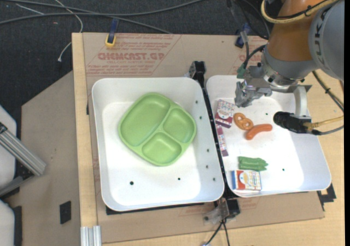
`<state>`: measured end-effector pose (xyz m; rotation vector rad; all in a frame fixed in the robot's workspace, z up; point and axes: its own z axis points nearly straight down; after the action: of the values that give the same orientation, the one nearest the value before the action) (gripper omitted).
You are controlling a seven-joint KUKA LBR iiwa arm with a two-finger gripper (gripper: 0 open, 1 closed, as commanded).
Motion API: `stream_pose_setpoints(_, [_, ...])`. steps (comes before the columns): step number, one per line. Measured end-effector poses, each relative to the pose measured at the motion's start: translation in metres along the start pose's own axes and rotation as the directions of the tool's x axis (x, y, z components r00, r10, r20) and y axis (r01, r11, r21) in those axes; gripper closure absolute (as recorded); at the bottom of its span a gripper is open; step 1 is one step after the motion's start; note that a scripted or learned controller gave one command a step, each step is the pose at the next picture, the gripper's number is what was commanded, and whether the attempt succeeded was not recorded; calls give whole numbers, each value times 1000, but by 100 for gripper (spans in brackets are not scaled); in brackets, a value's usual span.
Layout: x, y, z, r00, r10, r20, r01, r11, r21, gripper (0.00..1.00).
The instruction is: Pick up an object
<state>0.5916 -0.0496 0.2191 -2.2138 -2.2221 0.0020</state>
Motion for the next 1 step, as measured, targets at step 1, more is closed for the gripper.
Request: stream_pose_setpoints(1, [55,-13,7,1000,-2,-1,2,1000,0,100])
